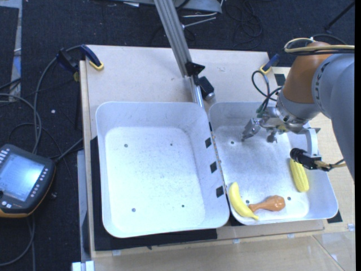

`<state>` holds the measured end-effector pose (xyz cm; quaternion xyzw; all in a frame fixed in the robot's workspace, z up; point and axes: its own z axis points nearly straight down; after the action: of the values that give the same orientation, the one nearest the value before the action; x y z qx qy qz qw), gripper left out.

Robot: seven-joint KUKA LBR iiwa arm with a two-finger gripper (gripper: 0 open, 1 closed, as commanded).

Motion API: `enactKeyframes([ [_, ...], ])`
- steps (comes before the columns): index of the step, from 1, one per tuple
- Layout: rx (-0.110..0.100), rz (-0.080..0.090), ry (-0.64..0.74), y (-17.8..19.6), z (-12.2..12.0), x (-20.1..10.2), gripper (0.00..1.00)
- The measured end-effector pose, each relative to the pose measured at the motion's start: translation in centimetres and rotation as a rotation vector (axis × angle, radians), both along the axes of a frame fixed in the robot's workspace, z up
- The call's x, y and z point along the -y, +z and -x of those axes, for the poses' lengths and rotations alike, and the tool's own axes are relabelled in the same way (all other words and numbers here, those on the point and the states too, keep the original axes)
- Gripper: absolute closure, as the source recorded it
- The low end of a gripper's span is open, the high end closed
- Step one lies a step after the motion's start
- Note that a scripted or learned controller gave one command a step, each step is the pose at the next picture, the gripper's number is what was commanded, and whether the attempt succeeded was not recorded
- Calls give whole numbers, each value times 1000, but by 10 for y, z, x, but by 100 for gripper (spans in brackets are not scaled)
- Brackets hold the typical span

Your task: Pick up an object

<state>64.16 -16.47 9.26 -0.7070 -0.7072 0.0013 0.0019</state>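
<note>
While the grey arm with its orange band (307,75) reaches in over the right-hand shallow white bin (248,151), its two-finger gripper (260,130) hangs low above the bin's far half, and the jaws stand apart with nothing between them. Three things lie in the near part of this bin. A curved yellow banana (239,202) rests against the bin's near left corner, beside the wall shared with the left-hand white bin (152,162). Just right of the banana, and touching its lower end, lies an orange-brown drumstick-shaped toy (269,204). A yellow corn cob (299,175) lies along the right side of the bin, well apart from the banana, nearer the gripper than the other two. Both bins sit on the pale wooden bench (146,72).
</note>
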Motion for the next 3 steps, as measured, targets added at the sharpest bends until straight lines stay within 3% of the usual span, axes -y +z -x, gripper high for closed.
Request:
enactKeyframes([
  [1, 5, 1, 0, 13, -2, 0, 100],
  [3, 9, 2, 0, 124, -21, -1, 100],
])
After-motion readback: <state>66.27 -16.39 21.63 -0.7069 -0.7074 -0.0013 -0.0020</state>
